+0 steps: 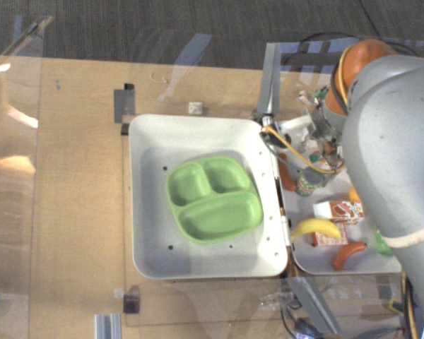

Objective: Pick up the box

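Your pincer [312,167] sits low over the far left part of the right bin [305,254], under the big grey arm [392,161] with its orange band [357,66]; you cannot tell from this view how it stands or whether it has hold of anything. Cables loop around it.

Nearer in that same bin you have 1 box [337,210], white and red, lying free and apart from the pincer. Just near of it lies 1 banana [315,227], with 1 smaller red-and-white carton [328,239] beside that, and 1 orange-red sausage-shaped piece [348,254] nearest. A red thing [287,179] lies against the bin's left wall.

To the left, the 2nd bin [148,189] holds 1 green divided tray [213,199] with 3 compartments. You see 2 bins in all.
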Tool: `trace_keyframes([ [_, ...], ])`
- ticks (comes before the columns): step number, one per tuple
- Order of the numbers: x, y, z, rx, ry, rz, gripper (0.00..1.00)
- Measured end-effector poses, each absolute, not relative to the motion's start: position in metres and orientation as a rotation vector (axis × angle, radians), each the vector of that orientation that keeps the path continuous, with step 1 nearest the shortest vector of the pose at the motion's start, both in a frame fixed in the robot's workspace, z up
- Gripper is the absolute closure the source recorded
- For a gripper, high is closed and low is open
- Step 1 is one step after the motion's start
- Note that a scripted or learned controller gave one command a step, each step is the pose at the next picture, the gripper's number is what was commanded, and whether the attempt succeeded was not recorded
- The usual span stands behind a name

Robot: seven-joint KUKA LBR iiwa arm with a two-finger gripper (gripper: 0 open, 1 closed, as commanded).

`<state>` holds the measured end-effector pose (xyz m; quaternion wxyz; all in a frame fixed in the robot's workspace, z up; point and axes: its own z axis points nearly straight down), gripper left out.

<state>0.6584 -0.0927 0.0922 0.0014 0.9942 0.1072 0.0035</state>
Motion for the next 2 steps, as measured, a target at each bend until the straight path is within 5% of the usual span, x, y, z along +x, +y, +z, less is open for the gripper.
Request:
trace_keyframes([
  [1,0.662,-0.157,0.173,3.124,0.323,0.005,0.00],
  [2,0.661,-0.090,0.094,3.123,0.360,0.000,0.00],
])
